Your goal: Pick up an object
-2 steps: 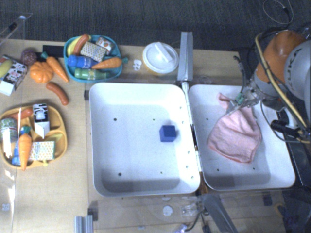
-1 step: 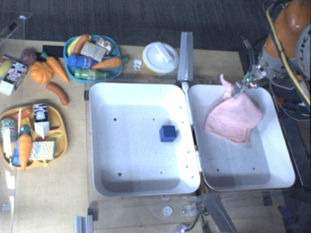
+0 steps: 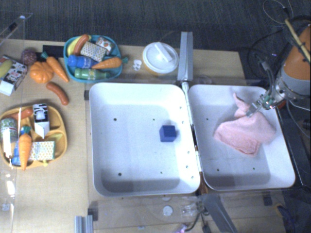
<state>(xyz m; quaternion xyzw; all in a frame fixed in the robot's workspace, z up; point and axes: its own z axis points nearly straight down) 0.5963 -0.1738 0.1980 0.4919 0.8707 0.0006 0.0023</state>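
The left bin (image 3: 99, 130) holds a blue cube (image 3: 168, 133). The right bin (image 3: 286, 171) holds a pink cloth (image 3: 245, 130), its corner pinched in the gripper (image 3: 256, 107)

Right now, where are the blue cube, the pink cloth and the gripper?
blue cube (image 3: 168, 133): camera view, on its top face, in the left bin.
pink cloth (image 3: 245, 131): camera view, on the crumpled middle, in the right bin.
gripper (image 3: 258, 106): camera view, at its tip by the cloth's upper edge.
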